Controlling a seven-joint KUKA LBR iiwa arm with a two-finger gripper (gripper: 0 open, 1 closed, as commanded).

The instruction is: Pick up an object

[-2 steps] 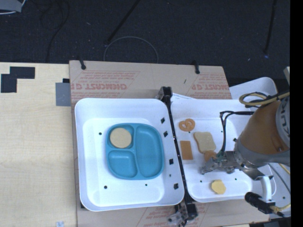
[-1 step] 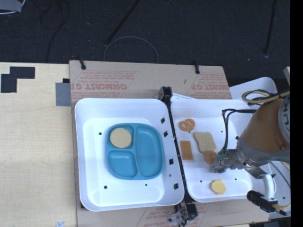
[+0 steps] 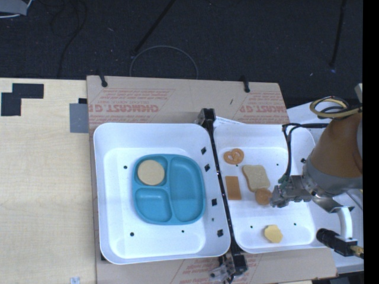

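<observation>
Pale wood grain covers the table (image 3: 41,182), which fills the whole 9 o'clock side of your view. On it lies a brown cardboard sheet (image 3: 177,102) with red print, and on that sit the two white bins side by side. You see the left bin (image 3: 112,141) at the centre and the right bin (image 3: 260,136) toward 3 o'clock, their inner walls meeting along a black clip strip.

At 3 o'clock the arm (image 3: 337,152) reaches in, orange band above grey wrist, over the right bin's far side.

Inside the left bin rests a blue divided tray (image 3: 177,188); its upper-left compartment holds a round tan disc (image 3: 150,172).

In the right bin, going down in size, you have:
- a slice of toast (image 3: 256,177) near the middle, tilted
- an orange-brown rectangular piece (image 3: 233,188) at the toast's 8 o'clock, just beside it
- a pretzel (image 3: 234,156) at the toast's 11 o'clock
- a yellow chunk (image 3: 273,234) near the bin's 6 o'clock wall, well apart from the rest
- a small round brown piece (image 3: 263,196) just below the toast

Your jaws (image 3: 278,198) sit right beside that round brown piece, at its 3 o'clock. Whether they are spread or pinching it, you cannot tell.
</observation>
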